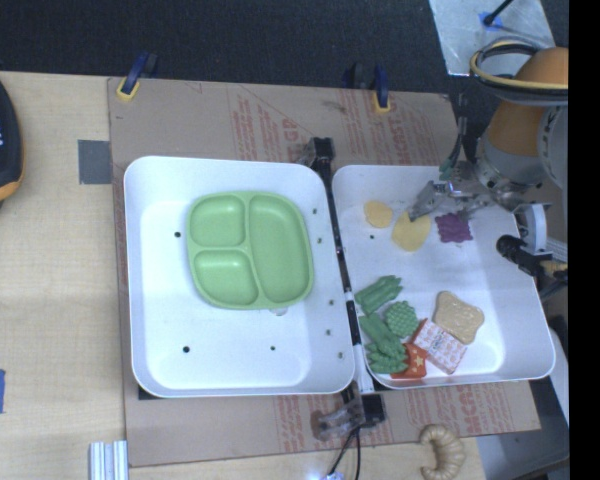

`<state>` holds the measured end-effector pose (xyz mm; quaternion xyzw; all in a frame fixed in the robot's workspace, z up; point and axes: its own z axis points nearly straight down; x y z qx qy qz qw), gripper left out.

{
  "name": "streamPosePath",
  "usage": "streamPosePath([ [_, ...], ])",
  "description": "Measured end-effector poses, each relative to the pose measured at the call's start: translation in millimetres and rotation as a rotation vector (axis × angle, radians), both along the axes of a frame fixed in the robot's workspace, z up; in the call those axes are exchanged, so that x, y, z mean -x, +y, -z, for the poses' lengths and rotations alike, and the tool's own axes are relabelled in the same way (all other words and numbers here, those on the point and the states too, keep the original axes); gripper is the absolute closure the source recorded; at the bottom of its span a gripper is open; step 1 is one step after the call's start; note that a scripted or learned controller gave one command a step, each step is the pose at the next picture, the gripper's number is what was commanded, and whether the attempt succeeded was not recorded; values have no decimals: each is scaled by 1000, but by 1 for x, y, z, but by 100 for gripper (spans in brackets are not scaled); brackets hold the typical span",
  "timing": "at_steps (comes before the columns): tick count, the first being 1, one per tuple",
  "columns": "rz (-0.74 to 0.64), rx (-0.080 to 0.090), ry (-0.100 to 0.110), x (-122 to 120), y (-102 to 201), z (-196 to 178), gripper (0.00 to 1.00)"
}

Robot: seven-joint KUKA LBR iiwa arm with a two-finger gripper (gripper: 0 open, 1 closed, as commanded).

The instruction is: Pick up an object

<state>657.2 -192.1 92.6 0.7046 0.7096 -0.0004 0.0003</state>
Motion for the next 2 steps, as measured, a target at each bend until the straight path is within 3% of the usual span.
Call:
streamPosePath([
  [1, 5, -1, 6, 26, -20, -3, 0],
  [2, 2, -1, 0, 0, -20, 0, 0],
])
